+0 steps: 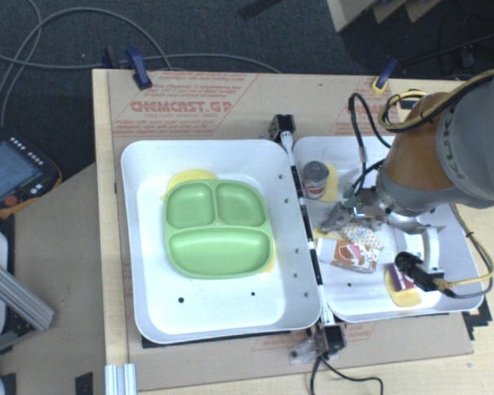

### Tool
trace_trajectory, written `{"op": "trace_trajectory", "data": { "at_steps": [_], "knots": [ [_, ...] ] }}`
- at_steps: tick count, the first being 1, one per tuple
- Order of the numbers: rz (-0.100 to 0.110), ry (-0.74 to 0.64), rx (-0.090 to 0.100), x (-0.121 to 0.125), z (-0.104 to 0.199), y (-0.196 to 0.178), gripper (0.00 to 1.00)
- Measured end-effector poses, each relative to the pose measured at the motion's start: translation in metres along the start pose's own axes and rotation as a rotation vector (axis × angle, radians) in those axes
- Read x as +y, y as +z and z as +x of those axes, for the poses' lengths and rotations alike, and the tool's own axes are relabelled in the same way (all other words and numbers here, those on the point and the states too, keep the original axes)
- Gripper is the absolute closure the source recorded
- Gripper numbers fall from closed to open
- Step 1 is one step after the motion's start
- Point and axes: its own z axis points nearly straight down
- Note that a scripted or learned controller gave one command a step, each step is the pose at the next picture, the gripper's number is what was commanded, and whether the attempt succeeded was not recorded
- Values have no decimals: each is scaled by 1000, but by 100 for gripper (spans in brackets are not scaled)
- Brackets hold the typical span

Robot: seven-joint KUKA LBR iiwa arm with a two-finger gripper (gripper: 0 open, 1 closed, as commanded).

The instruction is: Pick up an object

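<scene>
You see the arm [445, 155] reaching in from the right over the right bin [457, 299], its orange band just above the wrist. The tool [343, 214] sits low near that bin's left side, beside the divider between the bins; you cannot tell from this angle how it is set or whether anything is in it. Just below and right of the tool lies a packet [358, 249], white with orange and red print, flat on the bin floor. A can [315, 179] stands upright near the bin's upper left corner, with a yellow thing [331, 183] right behind it. A yellow and dark object [405, 282] lies near the bin's lower edge. In the left bin [148, 303] you see a green tray [218, 227] with three compartments, resting on something yellow that peeks out at its edges. Both bins sit on the worktop [189, 101].
</scene>
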Motion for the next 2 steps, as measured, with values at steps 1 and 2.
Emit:
{"op": "trace_trajectory", "data": {
  "at_steps": [1, 2],
  "knots": [
    [2, 0, 1, -17, -7, 0, 0],
    [-1, -2, 0, 70, -12, 0, 0]
  ]
}}
